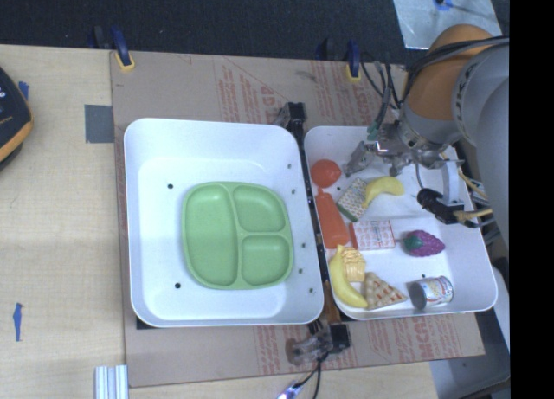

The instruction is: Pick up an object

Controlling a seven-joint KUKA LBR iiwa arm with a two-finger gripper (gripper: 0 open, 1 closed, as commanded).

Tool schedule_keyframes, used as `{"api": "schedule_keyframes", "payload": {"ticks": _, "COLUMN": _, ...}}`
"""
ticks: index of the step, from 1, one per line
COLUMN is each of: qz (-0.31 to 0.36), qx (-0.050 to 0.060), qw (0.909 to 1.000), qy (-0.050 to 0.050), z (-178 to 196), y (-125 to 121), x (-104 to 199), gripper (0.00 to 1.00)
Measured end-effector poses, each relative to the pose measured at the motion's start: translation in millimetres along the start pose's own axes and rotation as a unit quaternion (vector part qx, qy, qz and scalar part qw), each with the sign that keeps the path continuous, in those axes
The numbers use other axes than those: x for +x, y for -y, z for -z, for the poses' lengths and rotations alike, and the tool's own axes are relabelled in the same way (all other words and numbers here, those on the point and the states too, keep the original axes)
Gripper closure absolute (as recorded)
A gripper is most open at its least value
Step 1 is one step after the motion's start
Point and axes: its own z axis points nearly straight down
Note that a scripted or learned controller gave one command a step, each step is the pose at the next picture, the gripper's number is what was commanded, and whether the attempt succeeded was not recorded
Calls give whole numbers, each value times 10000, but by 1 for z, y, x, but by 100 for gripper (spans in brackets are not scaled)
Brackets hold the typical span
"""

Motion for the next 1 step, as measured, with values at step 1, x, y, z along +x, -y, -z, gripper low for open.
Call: {"api": "schedule_keyframes", "payload": {"ticks": 1, "qz": -10, "qx": -2, "qw": 10000, "qy": 6, "z": 0, "y": 49, "x": 11, "gripper": 0}}
